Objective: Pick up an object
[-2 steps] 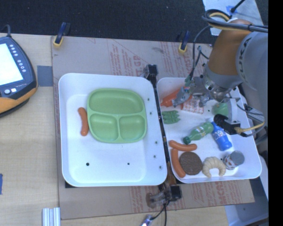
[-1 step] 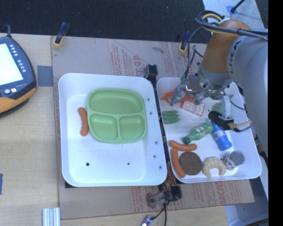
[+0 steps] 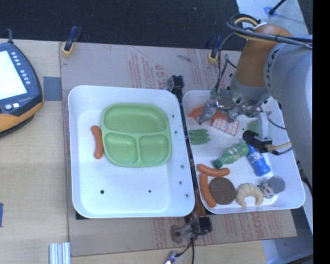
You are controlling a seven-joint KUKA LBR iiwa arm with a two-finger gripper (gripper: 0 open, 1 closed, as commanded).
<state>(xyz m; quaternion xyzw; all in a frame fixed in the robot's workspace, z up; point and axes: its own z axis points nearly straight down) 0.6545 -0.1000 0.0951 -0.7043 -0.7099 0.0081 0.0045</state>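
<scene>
My gripper [image 3: 219, 110] hangs low over the far left corner of the right bin [image 3: 286, 172], and the pick is not done. Every item I can see lies on a bin floor, and nothing shows lifted. I cannot tell whether my hand is wide or narrow, because from above its tip is a tangle of metal and my own wrist covers part of it.

Nearest to me are an orange piece [image 3: 194, 113], just beside the tip, and a red-and-white packet [image 3: 226, 127], just in front of it. I judge one of these is my target, but I cannot say which, or whether I touch either. The close, the grasp and the lift are all left to do.

The orange piece is partly covered and too small to name. My arm hides the bin's far right corner. Further off lie a green leafy toy [image 3: 199, 136], a green bottle [image 3: 231, 154], a blue bottle [image 3: 258, 161], two sausages [image 3: 213, 170], a brown patty [image 3: 223, 191], a croissant [image 3: 250, 194] and a small can [image 3: 272, 186]. The left bin [image 3: 126, 194] holds a green divided plate [image 3: 136, 135] and another sausage [image 3: 97, 142].
</scene>
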